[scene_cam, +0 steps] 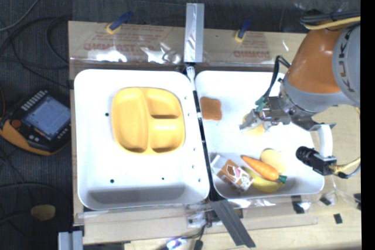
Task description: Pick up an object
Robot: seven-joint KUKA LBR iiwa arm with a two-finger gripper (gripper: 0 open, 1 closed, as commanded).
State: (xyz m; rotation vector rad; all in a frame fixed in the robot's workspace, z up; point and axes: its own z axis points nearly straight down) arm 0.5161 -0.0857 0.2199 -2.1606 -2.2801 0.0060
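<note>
The bench carries two shallow white bins, and I use the right bin (pixel 234 86) as the landmark for all places. The arm (pixel 319 70), grey with an orange band, enters over the right edge of this bin and bends down into its middle part. The gripper (pixel 256 120) hangs low above the floor of the right bin, a little right of its centre. A small pale yellow object (pixel 255 128) lies directly under the tip, but it is not clear if the gripper touches it, and the view is too blurred there to tell if the gripper is spread or pressed together.

Near the left wall of the right bin, in the upper half, lies a brown flat piece like toast (pixel 211 108). In the lower part of the right bin several toy foods lie close together: an orange carrot (pixel 261 167) across a yellow banana (pixel 263 184), a pale yellow round fruit (pixel 271 157) just above the carrot, and a small brown and white carton (pixel 235 175) at the left of them.

The left bin (pixel 94 173) stands directly beside the right bin, with the walls touching. A yellow divided tray (pixel 147 120) with three compartments rests in its upper middle. Far to the left of both bins, on the dark floor, lies a handheld control pendant (pixel 40 120).
</note>
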